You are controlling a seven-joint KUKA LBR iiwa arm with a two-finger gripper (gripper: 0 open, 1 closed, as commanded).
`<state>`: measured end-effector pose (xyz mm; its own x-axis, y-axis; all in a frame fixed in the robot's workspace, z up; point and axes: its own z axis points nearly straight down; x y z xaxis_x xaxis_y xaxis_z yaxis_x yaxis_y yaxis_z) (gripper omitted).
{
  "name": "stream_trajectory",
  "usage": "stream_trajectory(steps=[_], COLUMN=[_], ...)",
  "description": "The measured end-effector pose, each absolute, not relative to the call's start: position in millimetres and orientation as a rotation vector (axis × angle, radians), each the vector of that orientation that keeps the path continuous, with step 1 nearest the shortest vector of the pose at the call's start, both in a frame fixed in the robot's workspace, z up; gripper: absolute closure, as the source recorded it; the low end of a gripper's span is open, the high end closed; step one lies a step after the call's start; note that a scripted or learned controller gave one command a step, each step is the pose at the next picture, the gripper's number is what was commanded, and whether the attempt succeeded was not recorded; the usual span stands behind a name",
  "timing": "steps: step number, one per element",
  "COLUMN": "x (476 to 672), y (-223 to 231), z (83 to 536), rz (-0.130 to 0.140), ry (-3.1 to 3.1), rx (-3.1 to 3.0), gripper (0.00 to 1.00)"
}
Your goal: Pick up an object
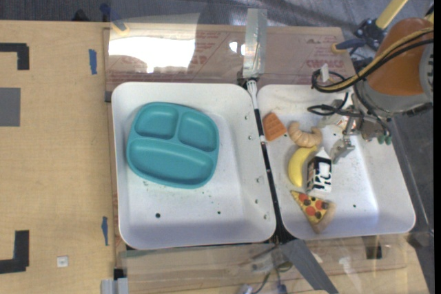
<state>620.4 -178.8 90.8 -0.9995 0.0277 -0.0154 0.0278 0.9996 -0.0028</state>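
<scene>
One worktop (48, 169), tan board surface, carrying two shallow white bins side by side. Left bin (138, 220) holds one teal divided plate (172, 144), three compartments, lying flat toward the bin's upper left. Right bin (372, 196) holds the small stuff: five items, all bunched along its left side. One grey arm (396, 69) with orange band reaches in from the right, over the right bin's upper right corner; black cables loop beside the wrist.

Items in the right bin, big to small roughly: one yellow banana (298, 166), upright in view, in the middle of the cluster. One pizza slice toy (312, 207) below it, near the bin's front wall, tip pointing up-left. One tan croissant-like pastry (304, 135) above the banana, touching or just about touching its top. One black-and-white small object (321, 174), just right of the banana, touching it; could be a carton or a toy, too small to tell. One orange ridged piece (275, 127) at the bin's left wall, just beside the pastry.

Hand (342, 148) hangs just right of the pastry and above the black-and-white object, nothing visibly between the fingers; apart or together, cannot tell, metal parts blur together. One clear panel with a grey strip (253, 45) stands behind the bins.
</scene>
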Motion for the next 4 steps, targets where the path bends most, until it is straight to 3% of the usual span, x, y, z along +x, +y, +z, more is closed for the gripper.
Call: stream_trajectory(steps=[1,3,4], x=[623.3,609.3,540.4], y=[-178.0,-94.0,-86.9], z=[103.5,245.0,184.0], rz=[-0.008,0.004,0.001], ry=[3.116,2.849,3.086], rx=[0.042,1.303,0.586], gripper=[1.0,1.0,1.0])
